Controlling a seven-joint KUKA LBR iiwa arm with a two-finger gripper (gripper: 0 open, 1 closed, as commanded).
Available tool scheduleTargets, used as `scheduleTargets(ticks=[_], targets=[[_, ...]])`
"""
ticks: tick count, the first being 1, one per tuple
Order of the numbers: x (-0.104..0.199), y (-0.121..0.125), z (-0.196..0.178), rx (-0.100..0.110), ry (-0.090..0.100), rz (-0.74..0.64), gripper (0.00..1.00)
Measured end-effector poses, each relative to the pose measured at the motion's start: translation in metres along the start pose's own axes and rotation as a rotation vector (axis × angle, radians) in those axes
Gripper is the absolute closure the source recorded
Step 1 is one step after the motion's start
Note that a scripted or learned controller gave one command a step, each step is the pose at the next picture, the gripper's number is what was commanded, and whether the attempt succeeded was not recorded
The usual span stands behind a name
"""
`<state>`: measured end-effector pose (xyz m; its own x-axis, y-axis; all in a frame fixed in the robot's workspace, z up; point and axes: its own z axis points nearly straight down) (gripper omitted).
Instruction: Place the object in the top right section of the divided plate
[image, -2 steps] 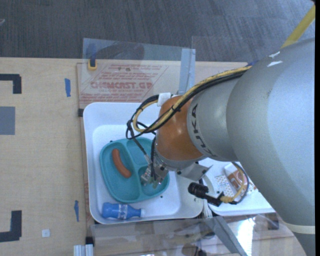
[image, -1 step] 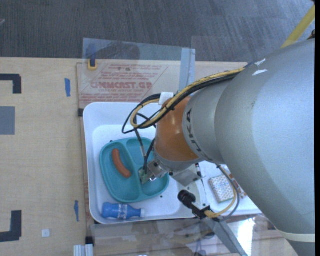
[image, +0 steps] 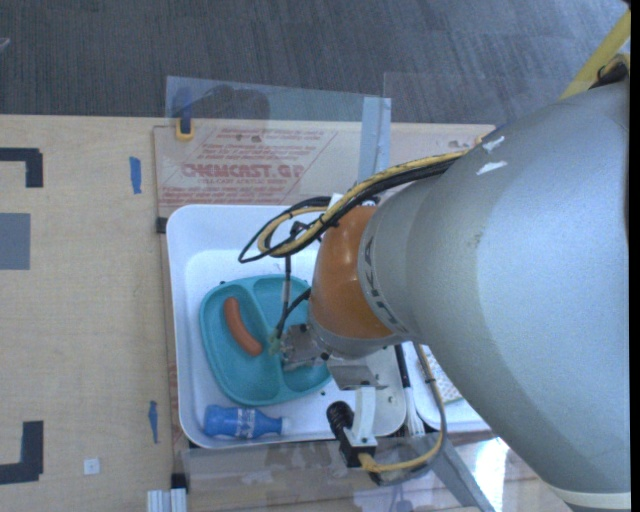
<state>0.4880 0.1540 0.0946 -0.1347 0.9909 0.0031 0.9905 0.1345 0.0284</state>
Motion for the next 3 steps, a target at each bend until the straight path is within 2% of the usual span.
scheduleTargets(ticks=[1, 2, 3], targets=[[0.030, 0.020, 0.002, 0.012, -0.017, 0.396, 1.00], [-0.005, 0.096, 0.004, 0.022, -0.001, 0.225, 1.00], [0.011, 0.091, 0.004, 0.010, -0.010, 0.652, 1.00]])
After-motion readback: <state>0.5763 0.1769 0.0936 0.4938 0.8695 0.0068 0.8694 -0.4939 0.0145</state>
